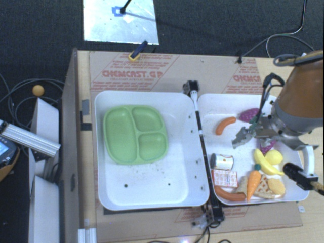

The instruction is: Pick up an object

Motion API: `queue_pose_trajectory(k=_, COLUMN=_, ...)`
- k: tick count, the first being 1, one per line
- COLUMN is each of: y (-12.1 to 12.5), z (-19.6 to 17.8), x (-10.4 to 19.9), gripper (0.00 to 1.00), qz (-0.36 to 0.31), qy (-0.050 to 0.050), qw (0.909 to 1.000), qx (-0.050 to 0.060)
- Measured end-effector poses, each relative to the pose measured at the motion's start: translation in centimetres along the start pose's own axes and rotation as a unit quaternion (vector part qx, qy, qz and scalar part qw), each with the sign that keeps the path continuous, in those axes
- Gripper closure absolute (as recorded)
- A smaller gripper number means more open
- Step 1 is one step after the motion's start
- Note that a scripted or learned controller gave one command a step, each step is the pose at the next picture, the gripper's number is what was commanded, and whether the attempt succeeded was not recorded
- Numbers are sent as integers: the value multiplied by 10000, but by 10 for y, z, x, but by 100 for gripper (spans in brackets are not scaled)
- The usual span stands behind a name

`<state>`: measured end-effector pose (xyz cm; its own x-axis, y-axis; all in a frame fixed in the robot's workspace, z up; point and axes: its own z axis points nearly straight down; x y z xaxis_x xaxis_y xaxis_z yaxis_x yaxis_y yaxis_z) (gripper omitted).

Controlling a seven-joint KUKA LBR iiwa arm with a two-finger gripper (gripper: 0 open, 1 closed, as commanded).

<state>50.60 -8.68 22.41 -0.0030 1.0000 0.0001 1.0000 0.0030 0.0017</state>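
— Left bin (116, 196): white, speckled with dark crumbs, around a pale green divided plate (135, 133). Right bin (217, 108): white too.

— And inside the right one?

— Orange sausage (225, 125); purple piece (248, 115) beside it; yellow banana (267, 163); orange carrot (253, 181) with a green top; tan waffle-patterned slice (264, 187); small red-and-white packet (225, 177); silver-and-white can (221, 161); a second reddish-orange sausage (229, 195).

— The arm?

— Grey, banded in dull orange (301, 87); dark grey gripper (246, 134).

— Under it all?

— Brown board (167, 70) printed with red lettering, on black flooring; silvery sheet (119, 14) marked with a blue patch.
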Motion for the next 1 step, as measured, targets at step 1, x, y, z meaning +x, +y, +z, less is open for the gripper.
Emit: queue_pose_trajectory(k=1, y=4, z=40, x=6, gripper=0, qz=6, qy=1, qw=10000, qx=10)
